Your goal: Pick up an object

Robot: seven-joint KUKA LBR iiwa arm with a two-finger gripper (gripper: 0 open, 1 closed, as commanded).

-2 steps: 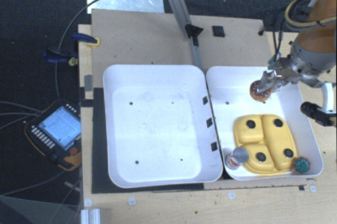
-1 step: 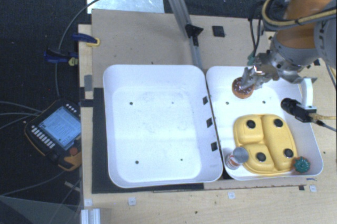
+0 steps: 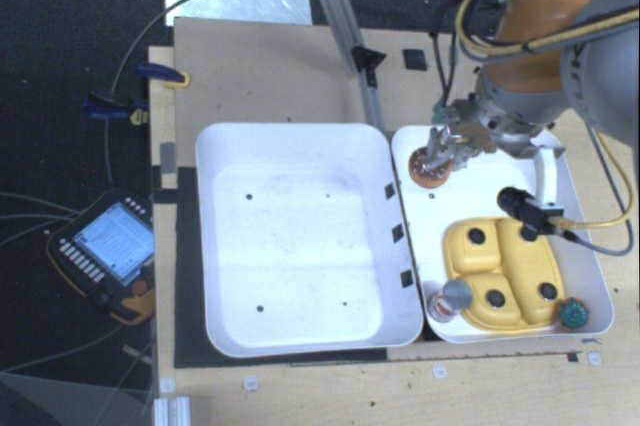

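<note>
My gripper [image 3: 437,157] hangs over the far left corner of the right bin [image 3: 596,286], right above a small round brown object [image 3: 430,176] that lies on the bin floor. The gripper's tip meets the top of that object. A large yellow moulded piece [image 3: 502,276] with black dots fills the bin's near half. A small silver-capped item [image 3: 452,297] lies by its left side, and a little teal object [image 3: 573,314] sits at the near right corner.
The left bin [image 3: 216,314] lies beside the right one, with a shared raised rim between them. A black fitting with a yellow cable [image 3: 524,208] hangs off the arm above the yellow piece. A slanted metal pole [image 3: 338,4] stands behind the bins. A teach pendant [image 3: 105,249] lies at far left.
</note>
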